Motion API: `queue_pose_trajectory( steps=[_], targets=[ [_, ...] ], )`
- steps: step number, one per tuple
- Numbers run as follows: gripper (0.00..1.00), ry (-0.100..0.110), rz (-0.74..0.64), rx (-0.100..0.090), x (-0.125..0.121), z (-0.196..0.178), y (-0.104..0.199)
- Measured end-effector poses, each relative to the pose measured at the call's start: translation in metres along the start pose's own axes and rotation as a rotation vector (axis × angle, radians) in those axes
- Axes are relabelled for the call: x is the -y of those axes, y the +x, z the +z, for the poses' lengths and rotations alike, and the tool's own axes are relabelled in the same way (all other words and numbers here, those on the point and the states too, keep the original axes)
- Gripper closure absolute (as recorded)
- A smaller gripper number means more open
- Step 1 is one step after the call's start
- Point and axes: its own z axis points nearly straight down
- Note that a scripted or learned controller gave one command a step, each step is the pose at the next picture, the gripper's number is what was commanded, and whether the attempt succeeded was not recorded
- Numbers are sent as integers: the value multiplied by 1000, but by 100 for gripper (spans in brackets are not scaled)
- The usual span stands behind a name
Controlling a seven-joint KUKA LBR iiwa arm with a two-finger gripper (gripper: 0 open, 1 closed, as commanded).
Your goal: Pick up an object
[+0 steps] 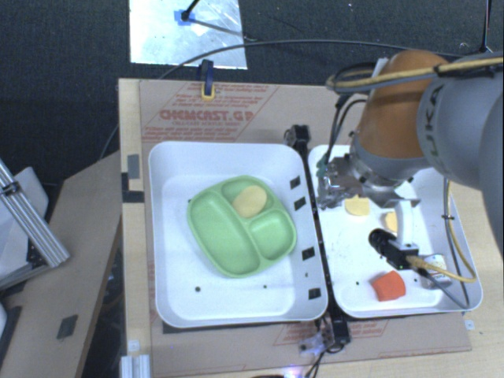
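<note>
My gripper (pixel 334 183) hangs over the upper left part of the right bin (pixel 350 302), close to the wall between the two bins. Just right of it and a little lower, a pale yellow piece (pixel 357 205) lies on the bin floor. A second yellow piece (pixel 389 221) is partly covered by the wrist hardware. An orange-red block (pixel 388 286) rests near the bin's front edge. In the left bin (pixel 177 290), a green divided plate (pixel 228 242) carries a yellow round item (pixel 250 201) in its upper compartment.
The arm's grey and orange body (pixel 409 109) covers the back of the right bin. Black clips (pixel 307 252) line the wall between the bins. A blue clamp (pixel 206 75) stands on the board behind the left bin.
</note>
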Motion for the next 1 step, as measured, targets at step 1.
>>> queue_pose_trajectory(
  steps=[1],
  targets=[
    [100,0,0,-1,-31,-5,55]
  ],
)
